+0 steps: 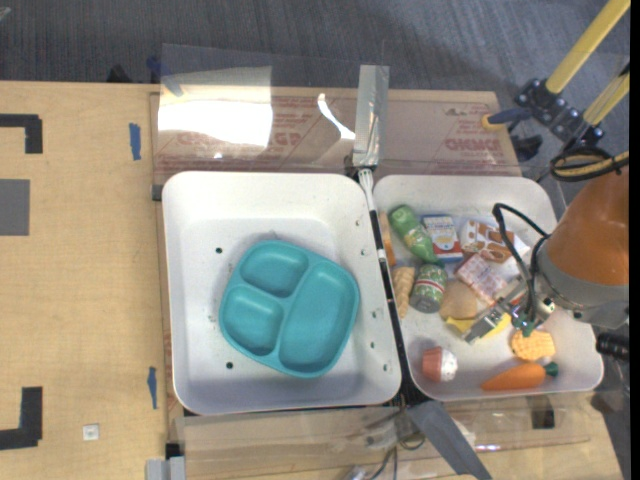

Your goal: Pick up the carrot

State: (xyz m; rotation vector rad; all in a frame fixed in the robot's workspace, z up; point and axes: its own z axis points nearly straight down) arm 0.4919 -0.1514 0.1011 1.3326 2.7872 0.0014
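Nearest edge of the tabletop [70, 268]: two white bins side by side. Left bin [190, 218] holds a teal divided plate [290, 308] at its centre. Right bin [575, 373] is crowded with toy food.

Carrot [516, 376] lies at about 5 o'clock in the right bin, flat, long axis roughly along the near wall, leaf end toward 3 o'clock. It sits just beside a yellow piece [533, 345] at its 12 o'clock. A red-and-white piece [436, 364] lies at the carrot's 9 o'clock, apart from it.

End effector [520, 318] hangs over the bin's 3 o'clock side, above the yellow piece and a little toward 12 o'clock of the carrot. Its tip is dark and tangled with cable in this view; how wide it stands, or whether it has anything, I cannot tell. Nothing visibly held. The carrot is untouched on the bin floor.

Farther in: a tan lump [460, 298], a small can [429, 284], a green bottle [408, 225], and cartons [470, 236] packed toward 12 o'clock.

Risks, as I judge them:
- The end effector is lined up nearer the yellow piece than the carrot; a straight descent would likely close on the wrong item.
- The carrot hugs the near wall, so a finger may strike the rim.
- Its tapered, rounded body could squirt out if gripped off-centre.
- The touching yellow piece may get dragged up or nudge the carrot aside.
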